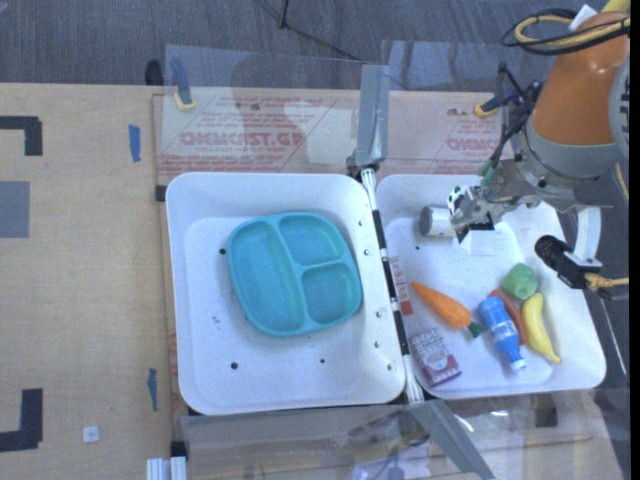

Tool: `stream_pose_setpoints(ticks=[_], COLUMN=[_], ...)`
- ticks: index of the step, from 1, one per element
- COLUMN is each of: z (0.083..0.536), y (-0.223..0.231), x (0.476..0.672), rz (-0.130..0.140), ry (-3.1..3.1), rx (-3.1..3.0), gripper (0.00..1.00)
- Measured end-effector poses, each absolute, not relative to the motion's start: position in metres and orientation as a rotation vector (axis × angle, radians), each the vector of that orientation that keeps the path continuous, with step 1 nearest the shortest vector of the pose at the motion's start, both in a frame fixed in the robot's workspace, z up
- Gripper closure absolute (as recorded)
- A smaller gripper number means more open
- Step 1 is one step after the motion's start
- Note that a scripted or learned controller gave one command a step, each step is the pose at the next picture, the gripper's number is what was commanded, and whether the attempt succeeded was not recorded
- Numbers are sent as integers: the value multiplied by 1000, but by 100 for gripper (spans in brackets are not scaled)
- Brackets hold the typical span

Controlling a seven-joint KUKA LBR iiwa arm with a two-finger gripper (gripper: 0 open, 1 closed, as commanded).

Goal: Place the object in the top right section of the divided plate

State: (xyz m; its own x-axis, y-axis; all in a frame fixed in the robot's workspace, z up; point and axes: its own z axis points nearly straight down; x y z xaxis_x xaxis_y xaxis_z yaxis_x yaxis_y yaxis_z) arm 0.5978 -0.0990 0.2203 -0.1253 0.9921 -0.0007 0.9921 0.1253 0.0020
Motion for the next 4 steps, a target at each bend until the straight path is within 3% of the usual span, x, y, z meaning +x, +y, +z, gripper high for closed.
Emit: stream_pose_setpoints(ticks=[1,2,3,4], z=[184,185,184,184], y=[-45,16,91,91], x=[558,532,541,541], rz=[-1,3,2,2], ry=[2434,2435,2507,2505], rx=[1989,1982,1891,1893], gripper=[100,100,100,0])
